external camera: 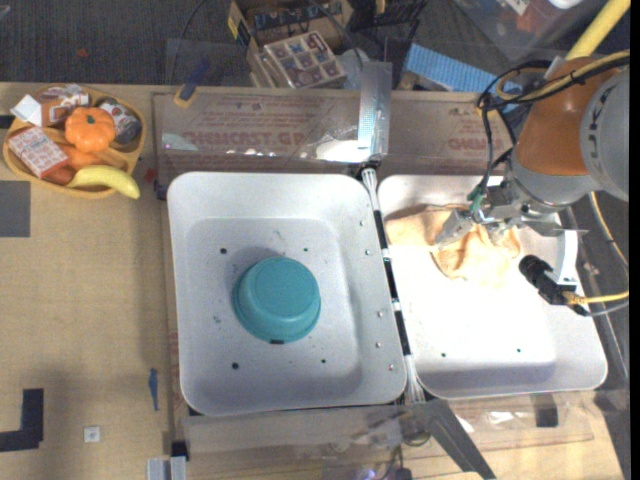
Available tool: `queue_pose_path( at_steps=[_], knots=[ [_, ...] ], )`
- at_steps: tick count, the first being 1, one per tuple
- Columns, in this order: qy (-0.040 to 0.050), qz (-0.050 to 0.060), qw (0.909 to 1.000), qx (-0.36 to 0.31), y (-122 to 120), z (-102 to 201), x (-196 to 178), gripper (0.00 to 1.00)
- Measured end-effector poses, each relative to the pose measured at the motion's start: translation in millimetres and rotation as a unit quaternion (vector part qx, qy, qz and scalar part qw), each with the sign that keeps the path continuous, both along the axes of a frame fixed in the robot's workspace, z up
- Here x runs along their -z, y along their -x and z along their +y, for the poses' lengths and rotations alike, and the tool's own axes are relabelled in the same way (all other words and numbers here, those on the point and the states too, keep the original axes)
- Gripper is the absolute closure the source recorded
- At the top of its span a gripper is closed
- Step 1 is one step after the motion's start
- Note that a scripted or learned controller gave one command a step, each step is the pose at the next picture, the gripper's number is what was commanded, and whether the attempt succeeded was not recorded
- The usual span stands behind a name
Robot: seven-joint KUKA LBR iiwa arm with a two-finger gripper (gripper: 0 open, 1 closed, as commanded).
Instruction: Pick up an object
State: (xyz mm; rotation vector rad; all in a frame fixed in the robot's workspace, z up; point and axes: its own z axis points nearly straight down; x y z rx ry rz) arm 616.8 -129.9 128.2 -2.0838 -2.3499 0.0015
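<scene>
A crumpled tan-orange cloth lies in the back half of the right bin. My gripper is right over the cloth, at its top edge. Its two grey fingers stand apart and open, with folds of the cloth showing between and below them. Whether the tips touch the fabric I cannot tell. A teal bowl sits upside down in the middle of the left bin, well away from the gripper.
A black cable connector with a yellow cable hangs over the right bin's right side. A wooden dish with a banana and an orange pumpkin sits at the far left. Cardboard walls run behind both bins.
</scene>
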Motion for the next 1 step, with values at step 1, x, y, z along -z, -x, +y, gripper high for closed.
queue_pose_path(
  at_steps=[1],
  knots=[
    [0.0022, -0.006, 0.9986, -0.052, -8.6, 26.2, 37.0, 0.0]
  ],
)
